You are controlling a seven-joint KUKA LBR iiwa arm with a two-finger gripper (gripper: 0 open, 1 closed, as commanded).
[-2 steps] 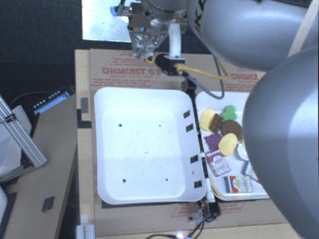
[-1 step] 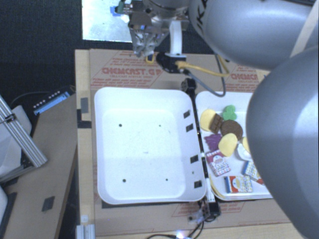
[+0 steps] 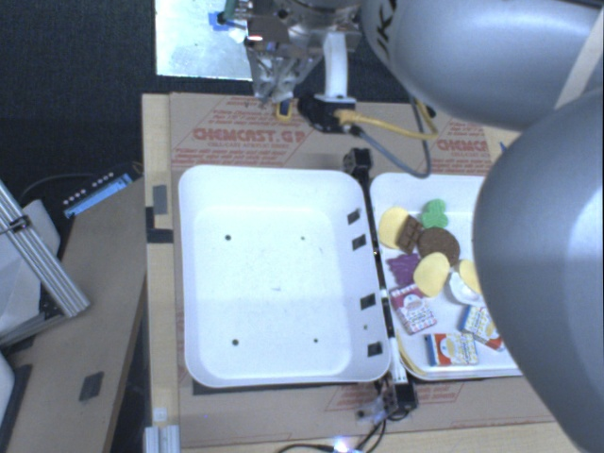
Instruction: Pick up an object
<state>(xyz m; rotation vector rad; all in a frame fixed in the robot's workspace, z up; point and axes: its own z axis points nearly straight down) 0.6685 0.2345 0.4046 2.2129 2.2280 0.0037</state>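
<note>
Since no single item has been singled out, count the whole pile in the right bin (image 3: 444, 371) as your candidates: a green piece (image 3: 434, 213), a yellow round piece (image 3: 394, 225), a brown disc (image 3: 440, 244), a purple piece (image 3: 404, 268), a pale yellow lump (image 3: 432, 274), and small printed packets (image 3: 413, 311) and cartons (image 3: 451, 349) nearer the front edge. They lie crowded, several touching or overlapping, against the bin's left wall.

You'll find the gripper (image 3: 275, 88) well away from them, up beyond the far rim of the left bin (image 3: 274, 182), hanging over the cardboard sheet (image 3: 236, 132) under both bins. I cannot tell how it is set; the tip is too small and cluttered to read. Nothing shows held at it.

So, as I judge it, the pick has not begun: reach, descent, grasp and lift all remain.

As to surfaces, both bins are smooth white plastic, shallow, with rounded corners. The toy foods look like hard, glossy plastic, rounded and likely slippery; the packets and cartons are flat-faced and may offer you an easier hold. A yellow cable (image 3: 387, 124) trails from the wrist.
</note>
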